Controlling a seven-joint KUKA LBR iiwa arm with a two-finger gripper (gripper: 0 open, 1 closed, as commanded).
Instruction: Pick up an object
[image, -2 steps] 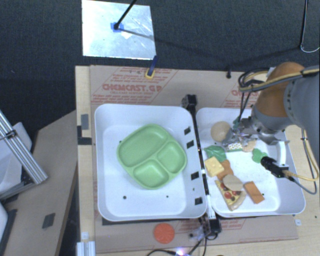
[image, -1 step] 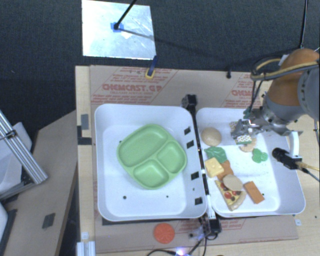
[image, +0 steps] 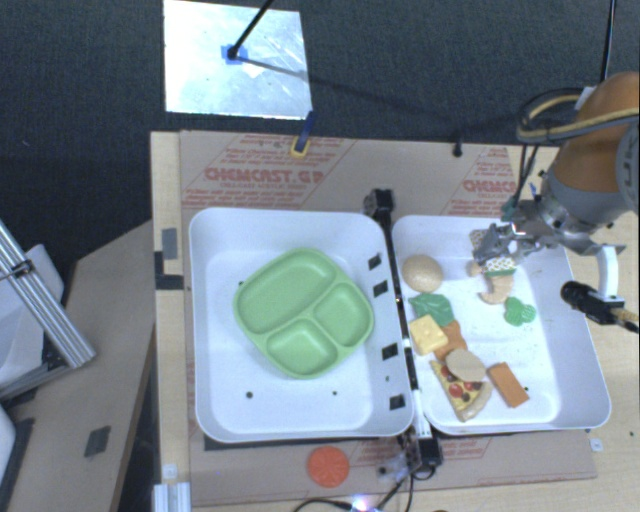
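Over the right bin (image: 575, 400), your gripper (image: 497, 245) hung low; you couldn't tell its state. A small tan toy food (image: 494, 288) lay just under it, a green piece (image: 518, 312) close by. I think you were reaching; next, drop straight down and squeeze.

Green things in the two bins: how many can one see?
3. The green divided plate lies in the left bin. In the right bin: a leafy green piece near the divider, a smaller green piece farther right. Others may be hidden.
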